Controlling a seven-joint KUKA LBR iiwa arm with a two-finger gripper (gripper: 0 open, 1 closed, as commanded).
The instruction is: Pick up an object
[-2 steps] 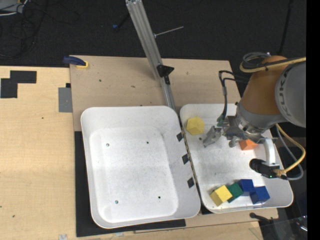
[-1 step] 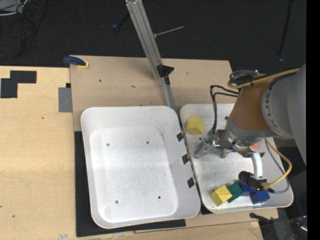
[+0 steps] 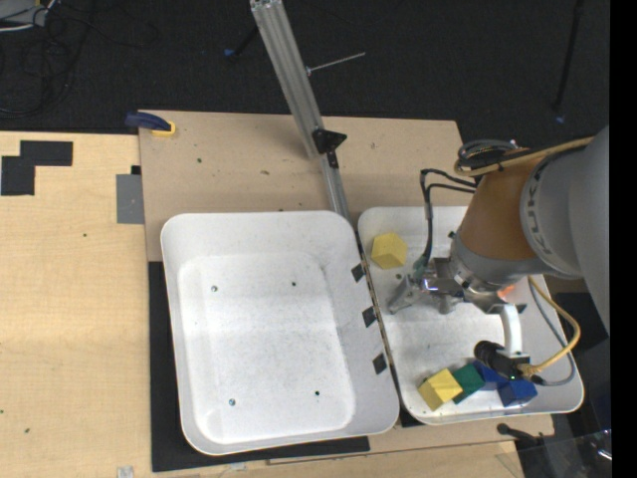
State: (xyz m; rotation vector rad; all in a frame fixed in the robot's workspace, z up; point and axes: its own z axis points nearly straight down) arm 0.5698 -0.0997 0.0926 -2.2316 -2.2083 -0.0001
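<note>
From the camera above the bench, I see my arm (image 3: 518, 227) coming in from the right side, grey with the orange band just over the wrist. My gripper (image 3: 423, 289) hangs low over the right bin (image 3: 398, 352), in its upper middle part, close to the divider between the two bins. Whether my jaws are released or clenched I cannot tell, because the metal parts are small and blurred here. Nothing is visible between them.

A yellow block (image 3: 388, 250) lies in the right bin near its upper left corner, just beside my gripper on the upper left, but apart from it. At the lower edge of the same bin there is a small group of blocks: another yellow block (image 3: 439, 388), a green block (image 3: 466, 377) touching it, and a blue block (image 3: 516, 390) further right. These are well apart from my gripper.

The left bin (image 3: 189, 257) stands beside the right one. A slanted aluminium rail (image 3: 294, 73) rises behind the bins.
</note>
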